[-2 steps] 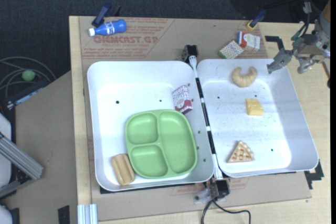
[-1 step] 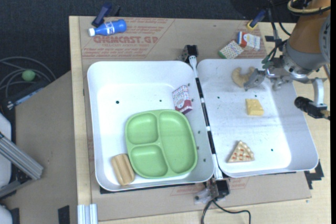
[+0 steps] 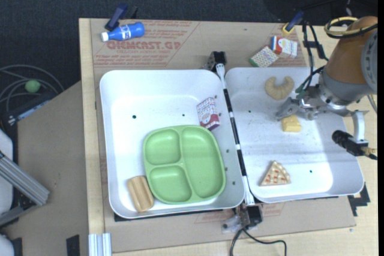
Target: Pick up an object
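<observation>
Here the grey arm with its orange band [image 3: 350,57] reaches in from the right, bent low over the right bin [image 3: 336,180], its gripper [image 3: 292,110] pointing leftward at the bin floor. The fingers look spread a little, one tip near a yellow cheese-like block [image 3: 292,124] lying just below them; whether they touch it I cannot tell, and nothing sits between them. The right bin also holds a tan croissant-shaped piece [image 3: 279,87] near its far edge and a pizza slice toy [image 3: 275,175] near its front. The left bin [image 3: 120,129] carries a green divided plate [image 3: 182,163], a tan bread-like piece [image 3: 140,193] touching the plate's left front, and a small red-and-white packet [image 3: 207,113] near the dividing wall. Behind the bins lie a blue-and-white bottle [image 3: 123,32] and small cartons [image 3: 273,53].
</observation>
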Available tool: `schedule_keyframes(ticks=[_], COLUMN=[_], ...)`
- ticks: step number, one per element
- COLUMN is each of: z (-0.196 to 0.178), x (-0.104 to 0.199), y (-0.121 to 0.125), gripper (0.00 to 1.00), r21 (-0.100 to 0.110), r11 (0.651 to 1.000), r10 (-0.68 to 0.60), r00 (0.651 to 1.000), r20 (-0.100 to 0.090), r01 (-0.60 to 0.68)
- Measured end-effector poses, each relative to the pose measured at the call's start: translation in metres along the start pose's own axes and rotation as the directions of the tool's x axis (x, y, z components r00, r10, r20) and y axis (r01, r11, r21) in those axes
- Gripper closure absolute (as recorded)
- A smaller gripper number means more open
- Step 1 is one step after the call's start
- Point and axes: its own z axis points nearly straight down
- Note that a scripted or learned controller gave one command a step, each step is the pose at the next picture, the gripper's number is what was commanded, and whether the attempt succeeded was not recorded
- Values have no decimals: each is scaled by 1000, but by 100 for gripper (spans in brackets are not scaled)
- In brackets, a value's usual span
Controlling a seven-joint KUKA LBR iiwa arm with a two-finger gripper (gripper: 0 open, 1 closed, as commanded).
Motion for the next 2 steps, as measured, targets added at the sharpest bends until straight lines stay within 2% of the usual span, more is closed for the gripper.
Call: schedule_keyframes(ticks=[1,2], z=[-11,-102], x=[0,109], y=[1,-11], gripper=[100,100], r21=[-4,-6], r11=[1000,1000], r10=[0,-4], r00=[1000,1000], r20=[1,-1], r01=[0,4])
